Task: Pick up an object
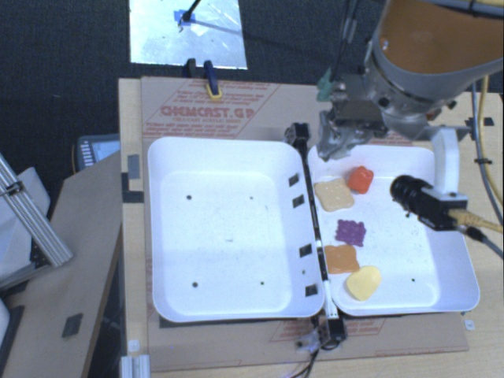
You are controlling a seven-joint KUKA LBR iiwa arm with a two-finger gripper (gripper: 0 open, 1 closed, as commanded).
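Hovering at the right bin's (453, 286) upper left corner, gripper (335, 144) above the tan slab (334, 194) and red piece (361, 179); finger gap: cannot tell. Risk: a descent between them grazes the bin wall or nudges both (judgement). Count: five objects, adding purple piece (350, 231), orange slab (342, 258), yellow piece (363, 283); two bins.

The left bin (224, 227) has lots of open floor, easy to reach from above. The right bin (409, 250) is tighter: five small things crowd its left side by the divider (311, 219), namely a tan slab (334, 195), red piece (361, 179), purple bit (350, 231), orange square (342, 259) and yellow lump (363, 283). A black tube (421, 200) juts over its right half.
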